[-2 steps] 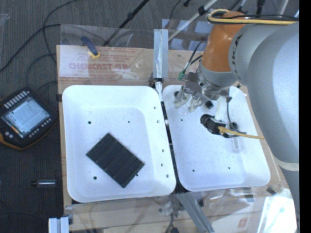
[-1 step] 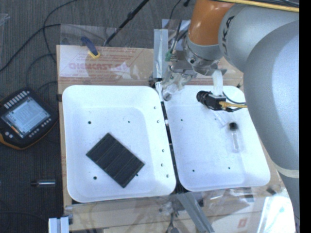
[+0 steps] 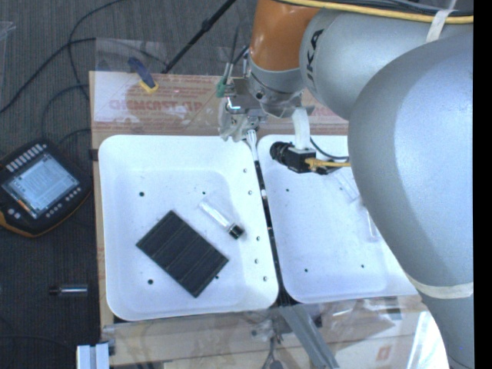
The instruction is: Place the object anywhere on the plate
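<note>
In the left bin [image 3: 131, 167] a dark ribbed square plate [image 3: 182, 253] lies at about six o'clock. Just beside its two o'clock corner lies a small clear tube with a black cap [image 3: 221, 218], apart from the plate. The gripper [image 3: 237, 125] hangs over the bin's far rim at one o'clock; I cannot tell how it stands. The right bin [image 3: 330, 260] sits alongside.

The ridged plate [image 3: 183, 253] looks matt dark plastic, the bins [image 3: 123, 167] smooth white plastic, the arm [image 3: 400, 91] satin grey.
</note>
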You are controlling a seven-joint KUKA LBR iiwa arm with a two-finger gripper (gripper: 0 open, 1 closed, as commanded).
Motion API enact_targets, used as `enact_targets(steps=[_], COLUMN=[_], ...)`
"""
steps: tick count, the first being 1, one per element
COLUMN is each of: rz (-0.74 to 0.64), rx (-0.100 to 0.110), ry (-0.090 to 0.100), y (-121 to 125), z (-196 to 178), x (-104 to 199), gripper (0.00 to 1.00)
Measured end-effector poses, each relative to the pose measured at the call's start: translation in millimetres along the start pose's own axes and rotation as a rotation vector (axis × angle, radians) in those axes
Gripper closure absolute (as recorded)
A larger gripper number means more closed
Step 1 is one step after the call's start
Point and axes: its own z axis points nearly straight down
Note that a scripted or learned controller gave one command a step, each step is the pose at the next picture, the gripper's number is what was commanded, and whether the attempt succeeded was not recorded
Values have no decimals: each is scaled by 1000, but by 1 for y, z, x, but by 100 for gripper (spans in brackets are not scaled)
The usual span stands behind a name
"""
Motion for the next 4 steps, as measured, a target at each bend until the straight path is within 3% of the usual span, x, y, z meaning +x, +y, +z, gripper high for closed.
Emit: enact_targets(steps=[1,2,3,4], rz=[-311,-833,-1151,-1150], rx=[-1,-6,-7,-11], ry=[1,-1,-1,-2], y=[-66,-15,-1,0], z=[-74,-142,-183,-192], x=[49,65,111,112], gripper=[100,100,100,100])
